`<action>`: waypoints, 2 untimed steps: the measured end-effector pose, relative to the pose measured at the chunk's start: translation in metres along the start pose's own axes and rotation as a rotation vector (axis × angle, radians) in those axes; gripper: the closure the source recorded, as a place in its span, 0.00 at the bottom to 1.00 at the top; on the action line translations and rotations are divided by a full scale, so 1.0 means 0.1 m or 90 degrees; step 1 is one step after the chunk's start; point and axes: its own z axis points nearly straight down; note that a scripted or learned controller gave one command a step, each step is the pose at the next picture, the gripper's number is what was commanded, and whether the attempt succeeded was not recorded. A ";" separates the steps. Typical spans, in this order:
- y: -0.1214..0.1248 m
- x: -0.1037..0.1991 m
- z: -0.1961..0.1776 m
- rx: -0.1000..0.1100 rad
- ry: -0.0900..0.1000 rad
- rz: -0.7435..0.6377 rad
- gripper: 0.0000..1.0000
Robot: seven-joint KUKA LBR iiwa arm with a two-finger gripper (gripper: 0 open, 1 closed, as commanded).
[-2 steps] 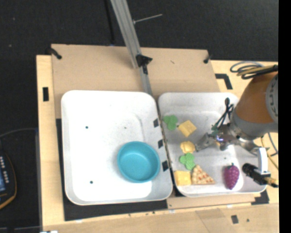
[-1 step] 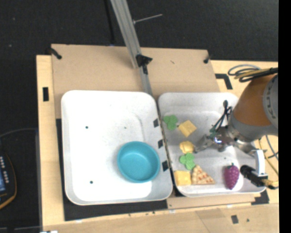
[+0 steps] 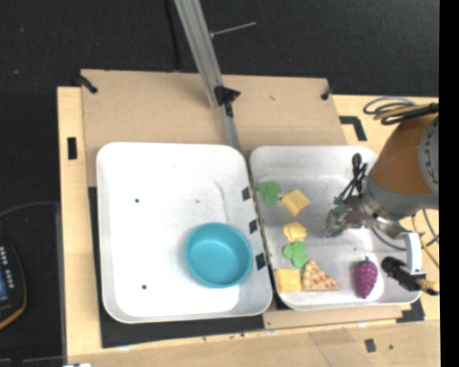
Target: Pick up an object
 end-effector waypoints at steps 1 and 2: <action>-0.08 -0.02 -0.51 -0.002 -0.001 -0.001 1.00; -0.07 -0.01 -1.15 -0.004 -0.001 -0.006 1.00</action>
